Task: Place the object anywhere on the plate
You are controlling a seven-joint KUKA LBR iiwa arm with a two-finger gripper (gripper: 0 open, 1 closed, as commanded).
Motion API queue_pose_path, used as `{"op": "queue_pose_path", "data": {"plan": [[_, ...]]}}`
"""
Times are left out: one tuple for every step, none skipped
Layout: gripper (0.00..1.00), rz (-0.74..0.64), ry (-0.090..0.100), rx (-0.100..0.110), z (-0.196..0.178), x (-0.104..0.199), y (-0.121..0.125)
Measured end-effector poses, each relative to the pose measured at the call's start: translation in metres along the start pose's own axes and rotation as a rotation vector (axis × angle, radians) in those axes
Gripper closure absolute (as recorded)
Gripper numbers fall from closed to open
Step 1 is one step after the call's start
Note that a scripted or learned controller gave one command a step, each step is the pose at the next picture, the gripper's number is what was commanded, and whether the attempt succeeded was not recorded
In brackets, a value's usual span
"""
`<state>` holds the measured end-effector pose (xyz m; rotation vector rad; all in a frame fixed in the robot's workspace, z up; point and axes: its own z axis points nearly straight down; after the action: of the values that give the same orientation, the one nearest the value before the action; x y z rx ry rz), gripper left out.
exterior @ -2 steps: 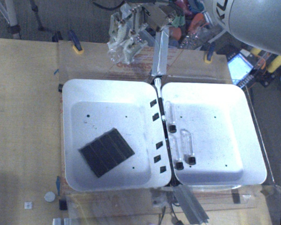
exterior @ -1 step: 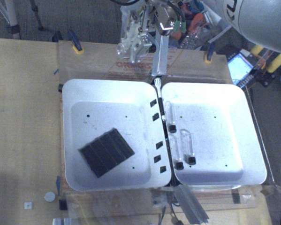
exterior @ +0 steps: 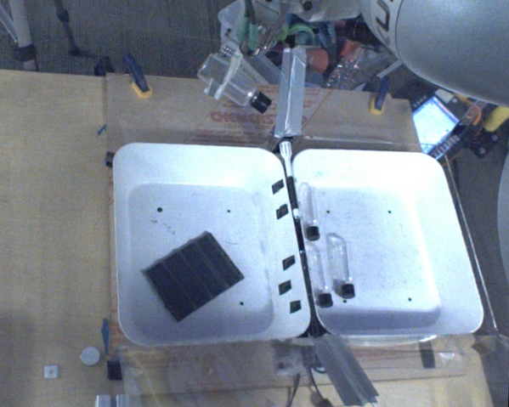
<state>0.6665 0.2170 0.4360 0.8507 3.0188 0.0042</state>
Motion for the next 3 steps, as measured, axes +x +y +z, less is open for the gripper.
{"op": "queue_pose_path", "data": {"plan": [[1.00, 0.418, 0.003, 0.006, 0.000, 0.010, -0.007], [1.00, 0.002, 0.000, -0.001, 0.000, -0.004, -0.006], [1.00, 0.418, 0.002, 0.002, 0.000, 0.012, 0.003]]}}
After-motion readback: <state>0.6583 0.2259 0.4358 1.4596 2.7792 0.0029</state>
